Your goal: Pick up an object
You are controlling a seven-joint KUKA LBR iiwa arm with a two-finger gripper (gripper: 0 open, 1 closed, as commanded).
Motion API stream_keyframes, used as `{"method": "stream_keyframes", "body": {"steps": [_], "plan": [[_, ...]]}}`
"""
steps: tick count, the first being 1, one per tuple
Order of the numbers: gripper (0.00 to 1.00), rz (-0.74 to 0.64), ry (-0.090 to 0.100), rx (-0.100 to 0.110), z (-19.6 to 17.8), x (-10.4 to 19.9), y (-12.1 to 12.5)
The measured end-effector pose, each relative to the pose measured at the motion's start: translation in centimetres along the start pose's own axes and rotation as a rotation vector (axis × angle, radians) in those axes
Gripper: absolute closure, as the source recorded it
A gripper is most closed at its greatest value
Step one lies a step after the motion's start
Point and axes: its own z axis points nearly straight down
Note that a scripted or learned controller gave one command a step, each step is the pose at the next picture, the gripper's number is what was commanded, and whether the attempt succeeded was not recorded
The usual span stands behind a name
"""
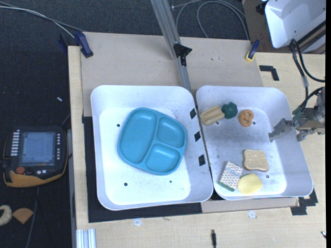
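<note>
Five items seen in right bin point(289, 107) | pincer point(282, 129) at right wall, state cannot be told | toast point(255, 160) suggested: flat, nearest, approached from above

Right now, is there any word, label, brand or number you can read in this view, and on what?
None can be read.
Teach pendant left of the bench: its screen shows content too small and blurred to read.
Blue divided plate, the food items, both bins: no print visible.

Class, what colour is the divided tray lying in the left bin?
Light blue; the divided tray shows clearly in the camera view.
</note>
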Motion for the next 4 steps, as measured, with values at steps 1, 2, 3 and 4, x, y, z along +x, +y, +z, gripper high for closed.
{"method": "stream_keyframes", "body": {"steps": [1,2,3,4], "plan": [[0.00,0.000,0.003,0.006,6.2,0.7,-0.1],[0.00,0.000,0.002,0.002,10.7,0.6,0.7],[0.00,0.000,0.003,-0.003,14.2,0.6,1.0],[1.00,-0.001,0.001,-0.013,12.8,0.6,1.3]]}}
